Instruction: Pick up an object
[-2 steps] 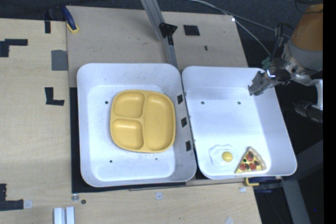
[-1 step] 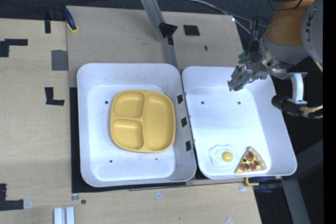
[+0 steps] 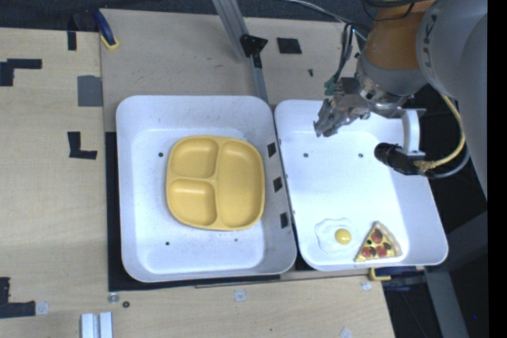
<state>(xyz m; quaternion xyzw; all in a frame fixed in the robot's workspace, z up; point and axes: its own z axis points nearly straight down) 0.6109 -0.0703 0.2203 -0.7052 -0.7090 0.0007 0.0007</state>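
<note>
Two white bins: left bin (image 3: 142, 170) holds one yellow divided plate (image 3: 215, 183); right bin (image 3: 348, 178) holds one fried egg (image 3: 336, 234) and one pizza slice (image 3: 379, 242), side by side at its near edge. Gripper (image 3: 331, 119) hangs over the right bin's far-left corner, nothing between it and the floor; open or closed, cannot tell. Judgement: plate is broad and awkward, so travel near-right to the small toys, centre over one, and descend straight.
</note>
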